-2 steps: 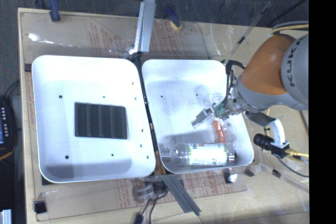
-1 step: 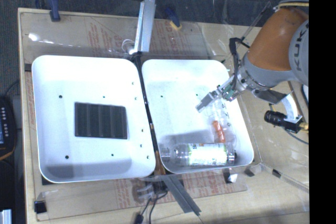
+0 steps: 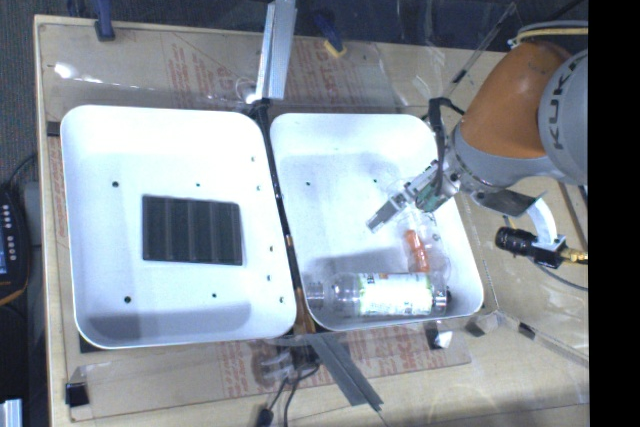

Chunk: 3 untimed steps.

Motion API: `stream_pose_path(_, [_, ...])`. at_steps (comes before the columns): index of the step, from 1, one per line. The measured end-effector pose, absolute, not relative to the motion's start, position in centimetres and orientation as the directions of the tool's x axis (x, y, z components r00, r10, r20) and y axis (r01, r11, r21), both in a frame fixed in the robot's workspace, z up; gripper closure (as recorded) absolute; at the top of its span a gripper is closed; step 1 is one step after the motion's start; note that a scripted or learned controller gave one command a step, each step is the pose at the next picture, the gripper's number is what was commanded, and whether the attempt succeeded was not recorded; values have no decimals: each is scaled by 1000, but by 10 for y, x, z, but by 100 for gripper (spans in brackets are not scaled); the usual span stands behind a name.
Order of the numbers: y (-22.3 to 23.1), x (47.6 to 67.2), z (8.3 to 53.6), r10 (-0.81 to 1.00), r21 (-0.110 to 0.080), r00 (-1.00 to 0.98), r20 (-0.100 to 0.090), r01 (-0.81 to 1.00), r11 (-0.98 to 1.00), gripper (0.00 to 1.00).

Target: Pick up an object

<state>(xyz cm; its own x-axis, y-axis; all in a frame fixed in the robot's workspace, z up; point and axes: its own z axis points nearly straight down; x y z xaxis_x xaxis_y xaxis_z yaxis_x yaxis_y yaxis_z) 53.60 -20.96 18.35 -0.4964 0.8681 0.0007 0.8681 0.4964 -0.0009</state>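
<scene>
In the right bin (image 3: 330, 145) a clear plastic bottle (image 3: 375, 295) with a white and green label lies on its side along the front wall. Just above its right end sits a small clear item with an orange part (image 3: 417, 251). My gripper (image 3: 384, 214) reaches in from the right and hangs over the middle of this bin, pointing down and left. Its tip is a little up and left of the orange item and apart from it. I see nothing held in it. A dark ribbed rectangular pad (image 3: 192, 229) lies flat in the middle of the left bin (image 3: 90, 145).
The arm's orange band (image 3: 510, 105) and grey wrist hang over the right bin's right wall. A black cable plug (image 3: 520, 240) sticks out beside that bin. A metal bar (image 3: 275, 45) rises behind the seam between the bins. The bench edge runs all round.
</scene>
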Motion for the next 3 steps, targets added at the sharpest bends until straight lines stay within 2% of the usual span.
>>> stream_pose_path(1, [-208,533,91,907,-2,-420,2,907,420,0])
stream_pose_path(2, [-211,547,162,883,1,-469,-1,883,469,0])
stream_pose_path(3, [-210,508,190,903,-1,-430,1,903,430,0])
